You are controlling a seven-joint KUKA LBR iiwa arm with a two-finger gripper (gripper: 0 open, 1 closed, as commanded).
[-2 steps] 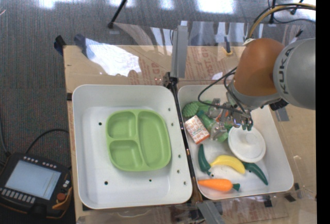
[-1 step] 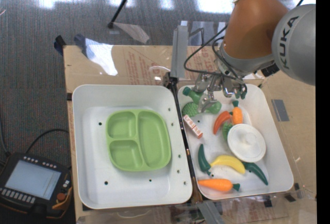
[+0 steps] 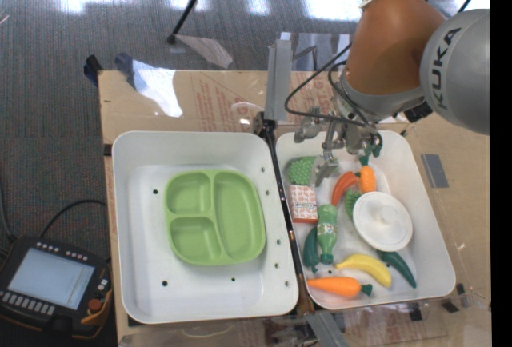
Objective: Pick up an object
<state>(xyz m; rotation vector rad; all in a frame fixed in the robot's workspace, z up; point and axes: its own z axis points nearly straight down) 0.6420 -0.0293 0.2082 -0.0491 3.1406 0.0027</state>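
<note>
Hanging over the far end of the right bin (image 3: 428, 257), the end effector (image 3: 330, 165) is seen poking down from the grey and orange arm (image 3: 400, 41), and honestly how far open it is cannot be told, nor is anything seen between its fingers. The toy food is all found in that bin: a green textured piece (image 3: 302, 169) just left of the end effector, a red-and-white box (image 3: 303, 203) right below that, and a green bottle (image 3: 327, 232) nearer the camera. Two small carrots (image 3: 346, 185) are spotted just right of the tip, beside a white round lid (image 3: 383, 221). A banana (image 3: 365, 268) and another carrot (image 3: 340, 286) are laid at the near end. A green divided plate (image 3: 214, 217) is seated in the left bin (image 3: 128, 177), well apart from it all.
</note>
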